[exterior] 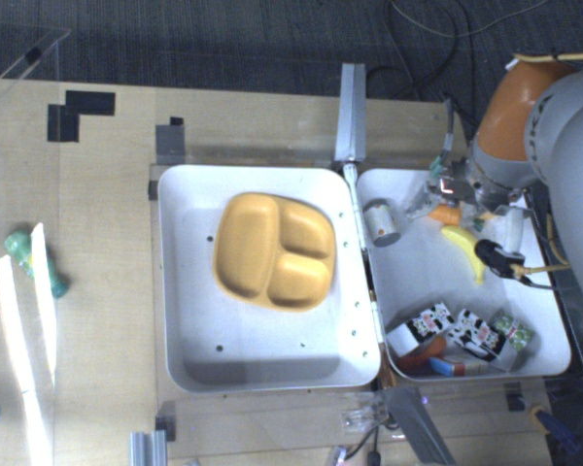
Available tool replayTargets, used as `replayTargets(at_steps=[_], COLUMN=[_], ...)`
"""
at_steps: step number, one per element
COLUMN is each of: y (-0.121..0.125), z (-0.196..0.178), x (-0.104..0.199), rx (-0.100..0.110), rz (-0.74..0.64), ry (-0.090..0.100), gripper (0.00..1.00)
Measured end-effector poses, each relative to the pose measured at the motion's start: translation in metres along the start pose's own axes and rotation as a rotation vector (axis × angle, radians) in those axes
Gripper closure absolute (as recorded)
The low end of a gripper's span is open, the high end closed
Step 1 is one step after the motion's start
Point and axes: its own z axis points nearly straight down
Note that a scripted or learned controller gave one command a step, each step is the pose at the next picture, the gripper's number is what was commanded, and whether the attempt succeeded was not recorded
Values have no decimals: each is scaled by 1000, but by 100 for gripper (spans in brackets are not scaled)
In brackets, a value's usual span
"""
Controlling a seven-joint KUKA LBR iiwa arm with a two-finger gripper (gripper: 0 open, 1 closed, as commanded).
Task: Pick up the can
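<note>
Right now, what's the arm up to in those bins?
The KUKA arm reaches in from the right over the right bin, its wrist above the far end. The can it should pick up lies on its side near that bin's left wall, apart from the arm and not held. A banana lies nearer the wrist, and small packaged items sit at the near end. The left bin holds a yellow sectioned tray.

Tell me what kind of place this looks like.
Probably a robotics lab bench: a grey arm reaches over two white bins, one holding a can among small items, with loose cables on the floor.
</note>
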Motion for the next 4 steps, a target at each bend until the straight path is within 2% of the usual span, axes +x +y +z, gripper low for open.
replayTargets(at_steps=[1, 2, 3, 4], y=[14, -47, -44, -44], z=[25, 23, 11, 11], x=[45, -22, -19, -19], rx=[10, 0, -5, -5], rz=[162, 604, 597, 596], ry=[-1, 0, 4, 3], gripper=[0, 0, 100, 0])
